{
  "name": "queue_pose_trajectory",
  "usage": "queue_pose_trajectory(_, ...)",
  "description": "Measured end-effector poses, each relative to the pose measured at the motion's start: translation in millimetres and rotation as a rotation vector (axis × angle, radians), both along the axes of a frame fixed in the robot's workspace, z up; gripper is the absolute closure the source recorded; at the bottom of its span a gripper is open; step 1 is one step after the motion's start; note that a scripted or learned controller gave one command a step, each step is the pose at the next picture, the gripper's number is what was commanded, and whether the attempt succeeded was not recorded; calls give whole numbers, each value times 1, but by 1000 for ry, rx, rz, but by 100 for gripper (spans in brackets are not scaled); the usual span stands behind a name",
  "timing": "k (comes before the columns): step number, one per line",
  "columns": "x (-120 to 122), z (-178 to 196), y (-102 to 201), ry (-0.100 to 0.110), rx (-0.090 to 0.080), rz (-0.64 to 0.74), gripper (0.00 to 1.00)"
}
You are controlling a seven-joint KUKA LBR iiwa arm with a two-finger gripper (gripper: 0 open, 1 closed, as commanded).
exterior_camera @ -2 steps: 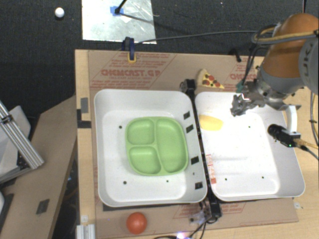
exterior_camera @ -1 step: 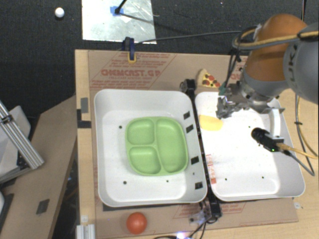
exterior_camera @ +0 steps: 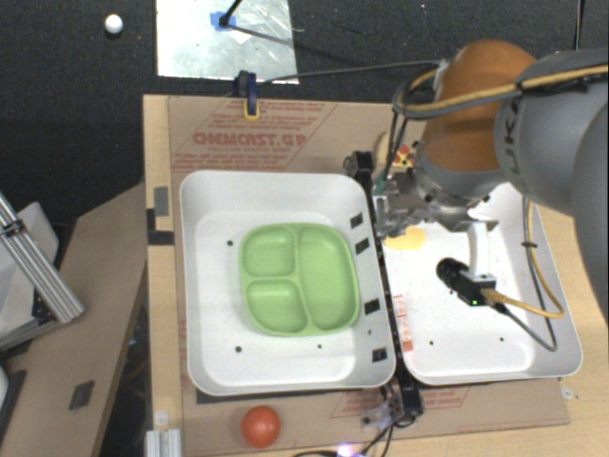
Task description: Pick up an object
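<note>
A small yellow object (exterior_camera: 407, 241) lies in the right white bin (exterior_camera: 495, 355), close to the bin's left wall. My gripper (exterior_camera: 392, 212) hangs directly above and just behind it, at the bin's far left corner, under the grey wrist with the orange band (exterior_camera: 476, 74). The wrist body hides most of the gripper and part of the yellow object. I cannot see whether anything sits between the jaws.
The left white bin (exterior_camera: 209, 350) holds a green divided plate (exterior_camera: 298, 279). A black cable fitting (exterior_camera: 459, 279) with a yellow cable hangs from the arm over the right bin. An orange ball (exterior_camera: 260, 426) rests on the bench in front of the bins.
</note>
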State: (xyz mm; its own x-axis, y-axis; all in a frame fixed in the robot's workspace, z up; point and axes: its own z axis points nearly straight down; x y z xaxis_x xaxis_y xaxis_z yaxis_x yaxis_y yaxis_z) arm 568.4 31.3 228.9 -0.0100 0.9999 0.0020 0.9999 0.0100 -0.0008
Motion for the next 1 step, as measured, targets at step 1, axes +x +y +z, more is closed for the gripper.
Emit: queue_pose_trajectory(1,-14,1,58,-1,1,1,100)
